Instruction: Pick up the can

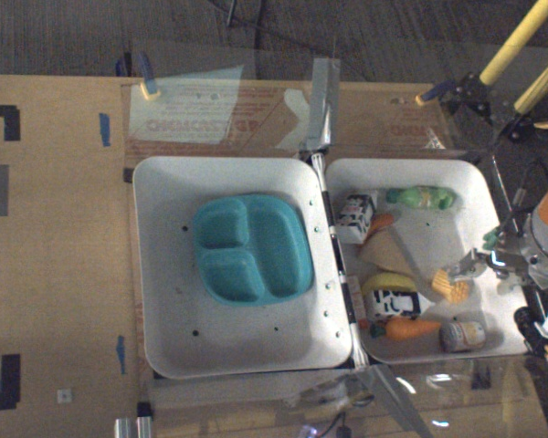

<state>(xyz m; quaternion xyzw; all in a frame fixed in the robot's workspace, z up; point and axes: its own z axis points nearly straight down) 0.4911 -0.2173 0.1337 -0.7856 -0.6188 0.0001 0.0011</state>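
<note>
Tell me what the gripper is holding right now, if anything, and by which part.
It cannot be told. The gripper sits low in the right white bin beside a yellow waffle-like piece. The small silver can lies apart, untouched.

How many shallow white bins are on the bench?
2. The left shallow white bin holds a teal divided plastic tray. The right shallow white bin holds the clutter, including a small grey metal can near its front right corner.

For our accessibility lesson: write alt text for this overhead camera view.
A small silver can lies in the right white bin among an orange carrot and other clutter, the gripper above it; the left bin holds a teal divided tray.
</note>
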